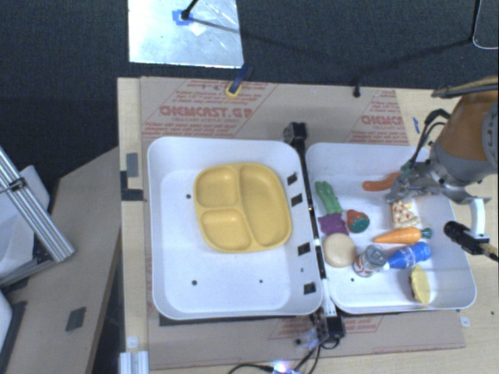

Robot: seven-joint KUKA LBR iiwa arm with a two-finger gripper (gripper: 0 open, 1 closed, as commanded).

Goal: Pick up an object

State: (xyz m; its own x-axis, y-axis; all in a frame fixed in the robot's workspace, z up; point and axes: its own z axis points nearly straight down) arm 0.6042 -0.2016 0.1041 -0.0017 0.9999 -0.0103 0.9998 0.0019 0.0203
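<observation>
Fingers of the gripper [408,184] sit low over the upper right part of the right bin [343,160], pointing toward the left of the view; their state cannot be told, since the metal parts blur together there. No item is visibly between them. Directly below the fingertips lies a pale square item with red spots [404,211], close to or touching the gripper; contact cannot be confirmed. Just left of the gripper lies an orange-red curved piece [377,184], its right end near the fingertips.

Behind the gripper, the grey wrist and orange band of the arm [468,135] enter from the right edge. A black part with a white bracket [466,236] juts out below the wrist, over the bin's right rim.

Remaining contents of the right bin, moving outward: a carrot [398,235] below the spotted item; a blue bottle [407,255] under that, beside a small red and white can [363,264]; a yellow piece [420,284] near the lower right corner; a beige round item [338,250]; a purple item [333,224]; a teal and red ball [358,221]; a green vegetable [328,197] near the left wall.

The left bin [168,232] holds 1 yellow tray with 3 compartments [241,207], lying flat at its centre. Both bins rest on a cardboard sheet [204,109] with red print.
</observation>
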